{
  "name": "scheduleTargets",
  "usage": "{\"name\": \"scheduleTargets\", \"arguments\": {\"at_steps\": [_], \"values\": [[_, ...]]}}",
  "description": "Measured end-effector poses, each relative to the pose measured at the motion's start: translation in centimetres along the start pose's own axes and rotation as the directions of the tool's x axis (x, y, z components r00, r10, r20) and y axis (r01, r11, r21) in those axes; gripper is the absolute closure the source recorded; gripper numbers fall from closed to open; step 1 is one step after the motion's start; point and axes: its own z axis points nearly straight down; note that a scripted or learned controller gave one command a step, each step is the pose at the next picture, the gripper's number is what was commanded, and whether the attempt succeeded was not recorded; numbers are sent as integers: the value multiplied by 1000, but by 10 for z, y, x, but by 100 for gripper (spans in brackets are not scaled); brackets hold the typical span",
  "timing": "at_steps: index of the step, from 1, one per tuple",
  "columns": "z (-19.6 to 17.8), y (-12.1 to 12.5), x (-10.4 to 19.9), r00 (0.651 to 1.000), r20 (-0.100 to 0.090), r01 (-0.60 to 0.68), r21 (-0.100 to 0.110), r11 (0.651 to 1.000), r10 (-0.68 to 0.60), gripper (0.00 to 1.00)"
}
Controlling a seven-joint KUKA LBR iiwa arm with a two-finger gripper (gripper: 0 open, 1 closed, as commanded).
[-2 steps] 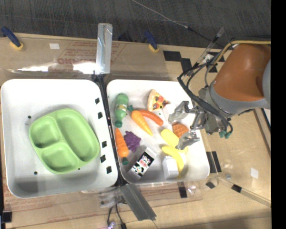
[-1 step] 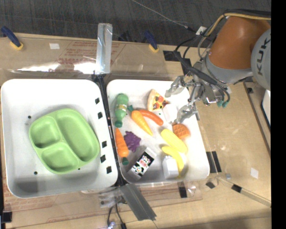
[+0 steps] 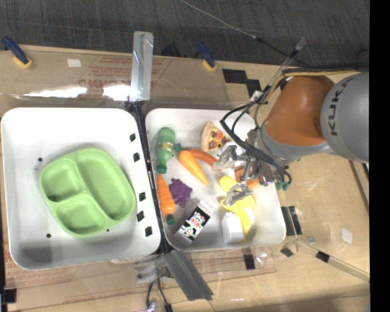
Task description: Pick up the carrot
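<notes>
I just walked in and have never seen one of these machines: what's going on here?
A grey and orange robot arm reaches into the right bin, which is full of toy food. Its tool hangs over the clutter beside a carrot. The carrot lies in the bin. The left bin holds a green divided plate.

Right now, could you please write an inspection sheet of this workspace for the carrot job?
Surface: two shallow white bins side by side; left bin, right bin.
Job's things: orange tapered carrot lying in the right bin, apart from the hand.
Clutter: green divided plastic tray in the left bin; green bottle, purple grapes, pizza slice, yellow banana, black-and-white carton in the right bin.
Grippers: hand low over the right bin; fingers unclear.
Cables: black cables looping beside the wrist.
Surroundings: brown cardboard bench, dark carpet.
</notes>
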Motion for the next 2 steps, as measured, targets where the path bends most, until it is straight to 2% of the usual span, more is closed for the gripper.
{"name": "scheduleTargets", "arguments": {"at_steps": [1, 2], "values": [[11, -9, -57, 956, 11, -295, 2, 956, 295, 0], [38, 56, -95, 944, 9, -331, -3, 944, 331, 0]]}}
